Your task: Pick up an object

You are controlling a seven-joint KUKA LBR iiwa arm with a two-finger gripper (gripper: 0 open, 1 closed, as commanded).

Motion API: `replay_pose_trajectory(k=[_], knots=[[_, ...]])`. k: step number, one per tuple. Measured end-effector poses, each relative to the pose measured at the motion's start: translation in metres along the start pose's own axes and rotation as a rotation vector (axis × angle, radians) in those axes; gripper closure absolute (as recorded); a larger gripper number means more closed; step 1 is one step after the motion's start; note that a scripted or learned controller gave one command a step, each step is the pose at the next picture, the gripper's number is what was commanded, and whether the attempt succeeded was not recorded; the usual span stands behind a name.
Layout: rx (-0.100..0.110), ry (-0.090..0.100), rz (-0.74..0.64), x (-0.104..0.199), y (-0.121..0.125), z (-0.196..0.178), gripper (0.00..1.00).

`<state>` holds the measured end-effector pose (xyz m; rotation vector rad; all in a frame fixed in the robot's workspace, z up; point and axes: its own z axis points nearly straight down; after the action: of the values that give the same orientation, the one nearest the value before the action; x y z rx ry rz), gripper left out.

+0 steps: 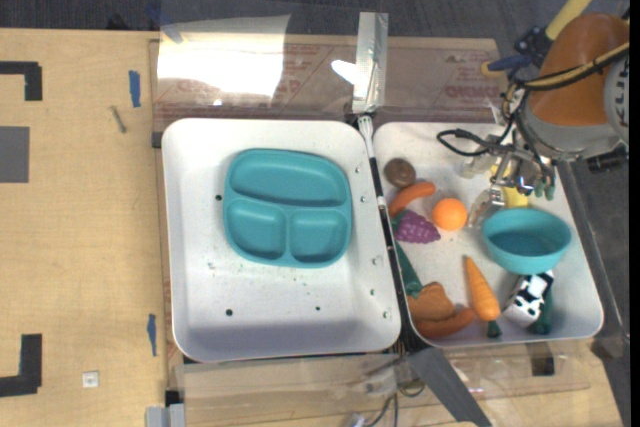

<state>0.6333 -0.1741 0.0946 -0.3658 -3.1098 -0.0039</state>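
The gripper (512, 177) hangs over the right bin (585, 315), just above the teal bowl (526, 238); how far it is open I cannot tell. An orange ball (450, 214), purple grapes (417, 230) and a carrot (481, 287) lie nearby. The arm (580, 80) reaches in from the upper right.

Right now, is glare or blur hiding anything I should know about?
Camera view: strong glare on the clear panel behind the left bin; the bin contents read sharp, with soft shadows; the pincer is lost in cable clutter above the teal bowl.
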Motion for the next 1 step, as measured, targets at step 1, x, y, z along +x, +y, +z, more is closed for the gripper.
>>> replay_pose_trajectory(k=[1], knots=[[0.000, -0.021, -0.044, 0.0287, 0.0521, 0.0064, 0.00]])
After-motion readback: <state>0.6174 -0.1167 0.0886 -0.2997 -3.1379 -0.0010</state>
